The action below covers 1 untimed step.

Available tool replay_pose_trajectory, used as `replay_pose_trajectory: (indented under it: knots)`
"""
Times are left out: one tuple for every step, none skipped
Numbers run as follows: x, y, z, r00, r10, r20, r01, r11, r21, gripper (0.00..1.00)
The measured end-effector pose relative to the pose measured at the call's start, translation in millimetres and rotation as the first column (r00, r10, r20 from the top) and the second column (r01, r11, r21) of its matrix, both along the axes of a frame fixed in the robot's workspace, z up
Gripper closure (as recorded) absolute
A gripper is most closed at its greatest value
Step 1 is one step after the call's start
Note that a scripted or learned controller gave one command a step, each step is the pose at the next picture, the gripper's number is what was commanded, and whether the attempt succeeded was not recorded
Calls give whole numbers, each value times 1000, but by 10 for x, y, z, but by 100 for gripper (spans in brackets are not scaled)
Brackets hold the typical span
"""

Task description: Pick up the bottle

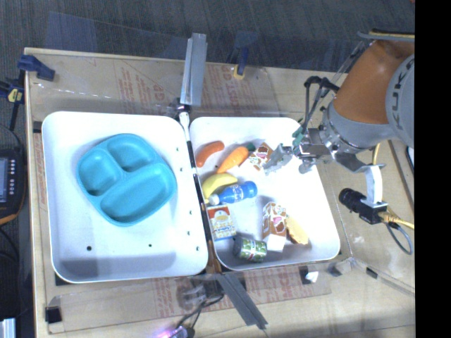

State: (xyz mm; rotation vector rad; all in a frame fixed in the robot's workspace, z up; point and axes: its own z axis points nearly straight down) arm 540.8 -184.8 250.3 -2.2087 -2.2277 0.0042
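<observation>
Two white bins sit side by side on the tabletop [106, 83]. Amid clutter in the right bin [310, 210], the blue-capped bottle [236, 192] lies on its side just beside a banana [217, 182]. Jaws [276, 158] hover over the bin's upper right, well apart from the bottle; whether they're open is unclear.

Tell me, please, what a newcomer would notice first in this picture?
First the blue divided plate, lying alone in the left bin. Next the crowded right bin, where the bottle lies on its side beside a banana and a carrot. The gripper hovers near that bin's upper right.
</observation>
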Motion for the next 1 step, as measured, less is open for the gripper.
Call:
replay_pose_trajectory:
  knots:
    - [284, 183, -1259, 998, -55, -2, 55, 998, -1, 0]
